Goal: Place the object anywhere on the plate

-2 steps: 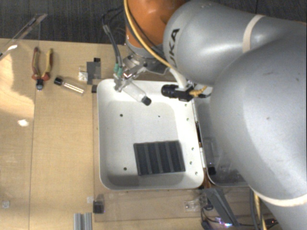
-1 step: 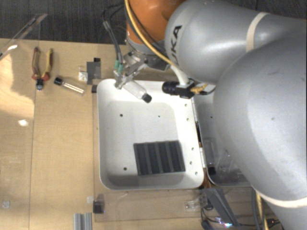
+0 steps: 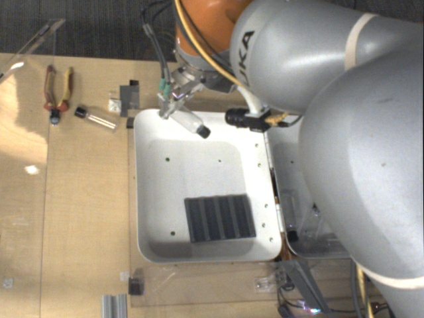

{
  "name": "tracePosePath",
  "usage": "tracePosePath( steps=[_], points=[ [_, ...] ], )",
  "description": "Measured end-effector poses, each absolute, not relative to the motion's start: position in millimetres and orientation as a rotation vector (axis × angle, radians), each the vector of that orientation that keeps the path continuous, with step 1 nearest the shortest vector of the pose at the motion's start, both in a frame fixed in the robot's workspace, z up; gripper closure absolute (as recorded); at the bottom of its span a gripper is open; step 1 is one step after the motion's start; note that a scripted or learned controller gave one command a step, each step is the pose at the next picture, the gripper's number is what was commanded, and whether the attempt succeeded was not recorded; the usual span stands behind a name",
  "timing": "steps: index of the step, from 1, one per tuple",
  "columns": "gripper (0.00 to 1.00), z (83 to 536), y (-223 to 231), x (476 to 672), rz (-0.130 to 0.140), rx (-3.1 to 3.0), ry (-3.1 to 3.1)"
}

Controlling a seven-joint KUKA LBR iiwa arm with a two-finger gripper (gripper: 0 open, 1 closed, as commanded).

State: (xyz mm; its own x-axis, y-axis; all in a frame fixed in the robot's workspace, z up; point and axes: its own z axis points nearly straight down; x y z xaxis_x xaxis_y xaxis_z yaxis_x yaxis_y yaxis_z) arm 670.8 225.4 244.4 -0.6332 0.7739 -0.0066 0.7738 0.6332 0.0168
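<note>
At bin's (image 3: 149, 244) far edge: clear black-capped vial (image 3: 192, 123) gripped by end effector (image 3: 169, 103).

The arm (image 3: 331, 65) was bulky and smooth, grey, with black "KUKA" lettering (image 3: 243, 55) on its shell. A glossy orange band (image 3: 205, 12) sat above the wrist, ringed by yellow and black cables (image 3: 192, 42).

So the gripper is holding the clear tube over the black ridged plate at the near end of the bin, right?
Not quite. In the camera view the gripper holds the clear tube over the bin's far corner; the black ridged plate lies at the near end.
</note>
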Motion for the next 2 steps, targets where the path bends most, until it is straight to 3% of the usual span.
tracePosePath(
  steps=[1, 2],
  points=[
    [1.0, 256, 226, 671.8, 0.025, 1.336, 2.824],
    [1.0, 344, 229, 663.0, 0.008, 1.104, 2.934]
  ],
)
